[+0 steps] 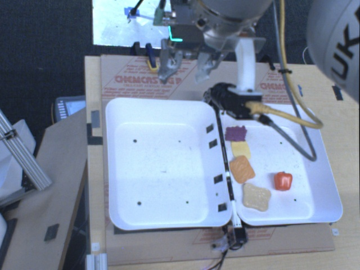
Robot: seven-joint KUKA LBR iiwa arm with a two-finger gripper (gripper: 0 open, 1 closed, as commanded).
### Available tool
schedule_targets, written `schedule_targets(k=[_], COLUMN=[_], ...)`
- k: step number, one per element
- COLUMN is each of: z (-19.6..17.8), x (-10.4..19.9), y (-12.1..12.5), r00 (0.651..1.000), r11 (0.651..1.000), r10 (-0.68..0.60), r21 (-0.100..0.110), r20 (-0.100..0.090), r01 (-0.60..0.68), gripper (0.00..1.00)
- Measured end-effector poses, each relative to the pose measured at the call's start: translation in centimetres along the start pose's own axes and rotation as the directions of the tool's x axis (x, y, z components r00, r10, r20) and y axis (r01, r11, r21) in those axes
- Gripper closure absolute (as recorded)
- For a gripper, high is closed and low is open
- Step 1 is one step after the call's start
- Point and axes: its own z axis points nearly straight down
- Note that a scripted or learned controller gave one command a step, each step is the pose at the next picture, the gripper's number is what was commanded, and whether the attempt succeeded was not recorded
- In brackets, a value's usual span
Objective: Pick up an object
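Hovering tool: the tool (184, 66) hangs above the far edge of the left bin (121, 151), its two fingers spread apart with nothing between them.
Arm: the grey arm (242, 4) with its orange band fills the top of the view, over the far rims of both bins.
Candidate objects: all lie in the right bin (320, 207), in a row close to the divider between the bins: a purple piece (235, 133) farthest back, a yellow piece (241, 149) just in front of it, an orange piece (242, 169), then a tan piece (256, 197) nearest the camera.
Isolated object: a red piece (283, 180) sits apart from the row, toward the right.
Gap to close: the tool is well apart from every object, and over the wrong bin.
Advice: the red piece looks the easiest pick, since it has free space on all sides; the row pieces nearly touch, so fingers could catch a neighbour.
Approach: I would centre the open fingers over one piece before descending.
Risk: the flat pieces may slip out of a shallow grip.
Tabletop: cardboard (129, 77) lies under the bins.
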Motion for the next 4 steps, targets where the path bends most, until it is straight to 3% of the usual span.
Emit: schedule_targets(k=[4], z=[0.00], x=[0.00], y=[0.00], r00=[1.000], r11=[1.000], r10=[0.000], r21=[0.000], r20=[0.000], r01=[0.000], gripper=[0.00])
